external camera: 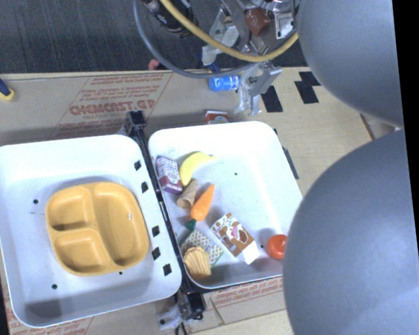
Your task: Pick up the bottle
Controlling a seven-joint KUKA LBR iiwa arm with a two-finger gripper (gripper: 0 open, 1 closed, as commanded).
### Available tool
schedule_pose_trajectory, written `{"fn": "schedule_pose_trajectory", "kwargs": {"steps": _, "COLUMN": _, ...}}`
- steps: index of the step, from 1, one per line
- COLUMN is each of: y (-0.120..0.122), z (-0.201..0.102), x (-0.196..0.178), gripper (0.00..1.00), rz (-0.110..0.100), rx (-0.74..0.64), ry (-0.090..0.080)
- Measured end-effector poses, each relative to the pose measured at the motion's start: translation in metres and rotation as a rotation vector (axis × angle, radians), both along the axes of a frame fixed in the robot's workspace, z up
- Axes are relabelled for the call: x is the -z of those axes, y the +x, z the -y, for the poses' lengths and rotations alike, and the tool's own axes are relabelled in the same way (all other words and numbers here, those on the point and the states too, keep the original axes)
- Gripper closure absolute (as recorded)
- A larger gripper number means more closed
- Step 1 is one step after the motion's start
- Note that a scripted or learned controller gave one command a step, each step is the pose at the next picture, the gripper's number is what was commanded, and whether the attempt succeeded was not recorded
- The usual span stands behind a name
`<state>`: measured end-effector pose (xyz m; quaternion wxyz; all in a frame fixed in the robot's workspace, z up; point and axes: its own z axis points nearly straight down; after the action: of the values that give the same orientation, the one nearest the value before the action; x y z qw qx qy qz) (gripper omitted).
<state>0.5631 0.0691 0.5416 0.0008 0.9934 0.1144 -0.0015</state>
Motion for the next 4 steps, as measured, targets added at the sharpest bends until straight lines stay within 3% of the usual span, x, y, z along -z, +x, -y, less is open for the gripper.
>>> {"fn": "schedule_pose_trajectory", "kwargs": {"steps": 1, "y": -0.028, "z": -0.022, "x": 0.0, "gripper": 0.0, "rz": 0.0, "rx": 0.024, "ry": 0.0}}
{"fn": "schedule_pose_trajectory", "kwargs": {"steps": 2, "y": 0.023, "z": -0.085, "x": 0.0, "gripper": 0.0, "rz": 0.0, "rx": 0.023, "ry": 0.0}}
{"fn": "schedule_pose_trajectory", "kwargs": {"steps": 3, "y": 0.059, "z": -0.035, "x": 0.0, "gripper": 0.0, "rz": 0.0, "rx": 0.026, "ry": -0.001}}
{"fn": "schedule_pose_trajectory", "kwargs": {"steps": 4, "y": 0.085, "z": -0.009, "x": 0.0, "gripper": 0.0, "rz": -0.002, "rx": 0.025, "ry": 0.002}}
